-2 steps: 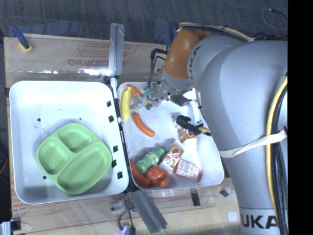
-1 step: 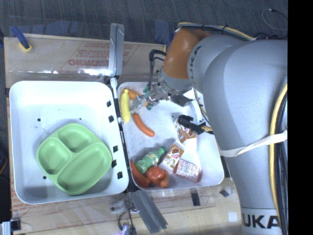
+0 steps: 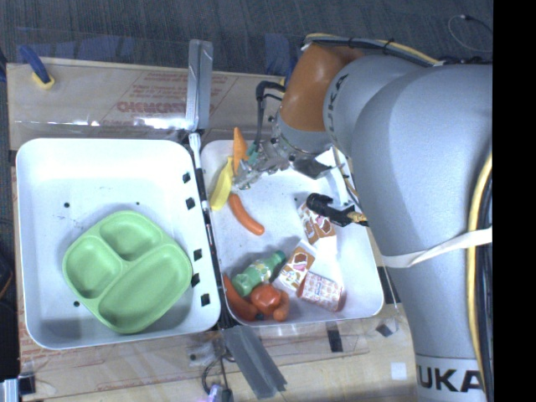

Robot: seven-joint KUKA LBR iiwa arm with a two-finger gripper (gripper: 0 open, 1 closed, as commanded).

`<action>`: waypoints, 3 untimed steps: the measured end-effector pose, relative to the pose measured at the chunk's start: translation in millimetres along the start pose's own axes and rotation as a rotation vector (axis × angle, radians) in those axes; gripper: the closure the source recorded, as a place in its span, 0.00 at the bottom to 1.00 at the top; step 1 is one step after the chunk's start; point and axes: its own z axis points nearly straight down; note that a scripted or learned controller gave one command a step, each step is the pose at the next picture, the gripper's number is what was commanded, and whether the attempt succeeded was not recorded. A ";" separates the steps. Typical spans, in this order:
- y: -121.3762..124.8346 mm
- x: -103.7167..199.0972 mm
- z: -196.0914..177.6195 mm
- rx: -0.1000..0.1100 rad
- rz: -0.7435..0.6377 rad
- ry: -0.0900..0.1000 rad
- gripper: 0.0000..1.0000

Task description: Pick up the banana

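The yellow banana point(image 3: 222, 184) lies against the left wall of the right bin point(image 3: 365, 268), near its far end, pointing toward the back. My gripper point(image 3: 250, 169) hangs just right of the banana, low over the bin floor. Nothing shows between the gripper and the banana, and they appear close but apart. The grey arm with its orange band reaches in from the right above the bin.
An orange carrot point(image 3: 239, 144) sits behind the gripper and an orange sausage point(image 3: 247, 215) in front of it. A green bottle point(image 3: 258, 272), red items point(image 3: 265, 301) and several snack packets point(image 3: 321, 290) fill the near end. A green divided plate point(image 3: 126, 270) lies in the left bin point(image 3: 50, 174).
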 end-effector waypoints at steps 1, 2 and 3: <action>0.3 0.3 -0.1 0.000 -0.001 0.000 0.00; -60.8 15.8 14.1 0.004 0.251 0.005 0.00; -1.4 -0.4 12.4 0.008 0.186 0.003 0.00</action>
